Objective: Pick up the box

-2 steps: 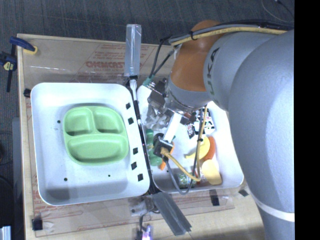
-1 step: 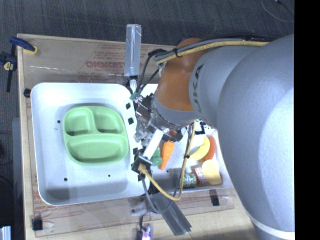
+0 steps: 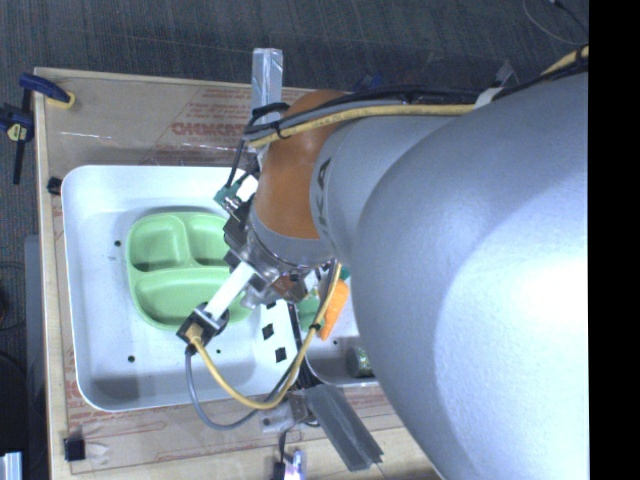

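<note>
The arm (image 3: 470,248) leans low over the left bin (image 3: 90,268); its hand's grip cannot be told.

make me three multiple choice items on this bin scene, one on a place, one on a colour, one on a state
1. Where does the divided tray lie?
A. in the white bin
B. on the dark floor
C. on top of the arm

2. What colour is the divided tray?
A. red
B. light green
C. black

3. How does the yellow cable run near the tool?
A. stretched straight and taut
C. coiled in a tight ring
B. hanging in a loose curve over the bin floor

Answers:
1. A, the tray rests on the floor of the white bin at the view's left.
2. B, its surface is a pale green.
3. B, it sags in an open curve below the arm's wrist.
</note>
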`<state>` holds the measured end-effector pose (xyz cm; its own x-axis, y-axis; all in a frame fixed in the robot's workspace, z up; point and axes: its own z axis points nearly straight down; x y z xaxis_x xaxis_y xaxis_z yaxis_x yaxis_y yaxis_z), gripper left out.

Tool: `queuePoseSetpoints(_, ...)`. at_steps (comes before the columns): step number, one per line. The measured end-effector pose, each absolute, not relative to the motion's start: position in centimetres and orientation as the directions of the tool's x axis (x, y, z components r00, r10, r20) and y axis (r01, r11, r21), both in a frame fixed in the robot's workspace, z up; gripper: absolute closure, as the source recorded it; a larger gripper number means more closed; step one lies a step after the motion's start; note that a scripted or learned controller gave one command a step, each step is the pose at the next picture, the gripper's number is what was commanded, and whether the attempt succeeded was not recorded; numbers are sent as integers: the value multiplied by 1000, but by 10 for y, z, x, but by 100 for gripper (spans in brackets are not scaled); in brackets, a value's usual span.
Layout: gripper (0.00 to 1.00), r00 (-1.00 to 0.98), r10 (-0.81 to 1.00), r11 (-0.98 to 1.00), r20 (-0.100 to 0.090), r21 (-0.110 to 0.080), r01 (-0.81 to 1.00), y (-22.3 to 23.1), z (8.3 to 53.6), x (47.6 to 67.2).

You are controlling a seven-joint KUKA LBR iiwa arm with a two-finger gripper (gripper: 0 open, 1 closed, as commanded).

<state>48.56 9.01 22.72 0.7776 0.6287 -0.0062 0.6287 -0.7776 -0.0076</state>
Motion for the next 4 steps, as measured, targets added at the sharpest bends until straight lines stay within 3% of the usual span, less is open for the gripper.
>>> queuePoseSetpoints(1,100,944,331,-944,-5,-3,331,63,252,476)
queuePoseSetpoints(2,100,948,320,-948,-3,-2,320,99,253,476)
queuePoseSetpoints(3,100,978,206,-978,-3,0,206,112,253,476)
queuePoseSetpoints(4,100,977,213,-977,-5,1,213,113,262,477)
